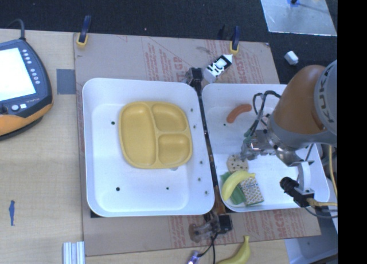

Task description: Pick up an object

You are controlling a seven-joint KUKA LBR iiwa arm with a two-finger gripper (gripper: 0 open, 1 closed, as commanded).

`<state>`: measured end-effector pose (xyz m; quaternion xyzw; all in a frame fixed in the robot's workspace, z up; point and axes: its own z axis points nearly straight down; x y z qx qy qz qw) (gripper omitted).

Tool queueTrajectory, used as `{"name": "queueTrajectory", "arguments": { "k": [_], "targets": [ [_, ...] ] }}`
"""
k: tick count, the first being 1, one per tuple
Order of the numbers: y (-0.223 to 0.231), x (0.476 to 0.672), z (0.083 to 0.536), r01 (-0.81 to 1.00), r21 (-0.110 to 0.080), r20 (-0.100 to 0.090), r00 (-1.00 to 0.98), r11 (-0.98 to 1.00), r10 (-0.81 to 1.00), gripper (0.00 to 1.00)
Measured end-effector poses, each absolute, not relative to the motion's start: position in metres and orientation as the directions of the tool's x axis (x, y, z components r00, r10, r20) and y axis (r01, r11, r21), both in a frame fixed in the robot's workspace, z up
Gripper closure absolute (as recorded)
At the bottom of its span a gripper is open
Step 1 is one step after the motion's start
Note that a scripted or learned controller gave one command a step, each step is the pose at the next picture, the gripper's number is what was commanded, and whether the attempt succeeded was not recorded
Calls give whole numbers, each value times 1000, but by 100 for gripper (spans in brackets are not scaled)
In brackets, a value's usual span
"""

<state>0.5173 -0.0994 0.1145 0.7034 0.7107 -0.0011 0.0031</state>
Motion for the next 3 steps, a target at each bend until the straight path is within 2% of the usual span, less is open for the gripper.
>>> {"name": "queueTrajectory", "arguments": {
  "k": [1,2,3],
  "targets": [
    [-155,580,141,1000,-1,-1,0,0,1000,0],
    [-99,632,91,1000,-3,0,-5,5,1000,0],
    [-114,656,92,1000,-3,1,-5,5,1000,0]
  ]
}}
